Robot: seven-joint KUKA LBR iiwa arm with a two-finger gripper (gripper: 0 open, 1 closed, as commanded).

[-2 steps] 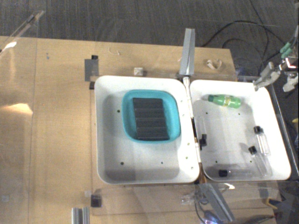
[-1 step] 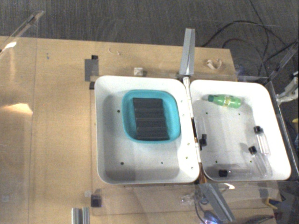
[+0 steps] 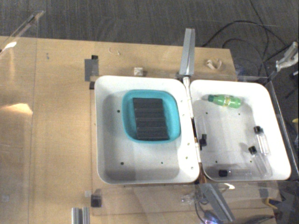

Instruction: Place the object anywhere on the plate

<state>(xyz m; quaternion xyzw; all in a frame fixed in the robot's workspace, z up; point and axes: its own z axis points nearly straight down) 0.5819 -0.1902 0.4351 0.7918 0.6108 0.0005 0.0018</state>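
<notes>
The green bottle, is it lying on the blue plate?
No, the green bottle lies in the right bin, while the blue plate sits in the left bin.

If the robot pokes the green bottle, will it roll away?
Probably. The green bottle lies on its side on the smooth floor of the right bin, so a sideways push could roll it. It looks small and plastic, likely light and a bit slippery to pinch.

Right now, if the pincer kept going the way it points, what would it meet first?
Probably the right bin at its far rim, then the green bottle; the pincer sits at the frame's edge, so its heading is unclear.
</notes>
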